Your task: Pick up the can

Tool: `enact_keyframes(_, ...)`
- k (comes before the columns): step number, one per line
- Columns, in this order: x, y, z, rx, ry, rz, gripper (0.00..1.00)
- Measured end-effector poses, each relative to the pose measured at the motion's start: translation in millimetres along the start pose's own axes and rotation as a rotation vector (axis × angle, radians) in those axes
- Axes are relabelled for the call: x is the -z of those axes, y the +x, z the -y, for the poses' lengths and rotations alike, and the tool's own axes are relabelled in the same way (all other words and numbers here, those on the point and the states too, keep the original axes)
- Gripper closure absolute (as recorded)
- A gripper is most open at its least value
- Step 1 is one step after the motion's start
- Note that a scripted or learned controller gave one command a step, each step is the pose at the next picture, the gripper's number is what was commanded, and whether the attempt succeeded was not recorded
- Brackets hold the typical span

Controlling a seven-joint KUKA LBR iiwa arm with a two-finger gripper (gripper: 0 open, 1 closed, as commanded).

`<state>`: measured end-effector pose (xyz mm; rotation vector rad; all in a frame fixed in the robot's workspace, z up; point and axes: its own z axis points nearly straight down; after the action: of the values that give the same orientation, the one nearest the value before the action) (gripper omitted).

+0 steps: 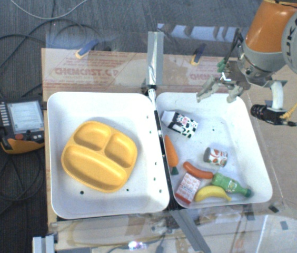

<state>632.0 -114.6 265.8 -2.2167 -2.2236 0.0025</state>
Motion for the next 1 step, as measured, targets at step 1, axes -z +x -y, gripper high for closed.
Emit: enact_keyframes(1, -84.9, -47.4, 39.4, 0.078, 0.001, 0.001, 0.00)
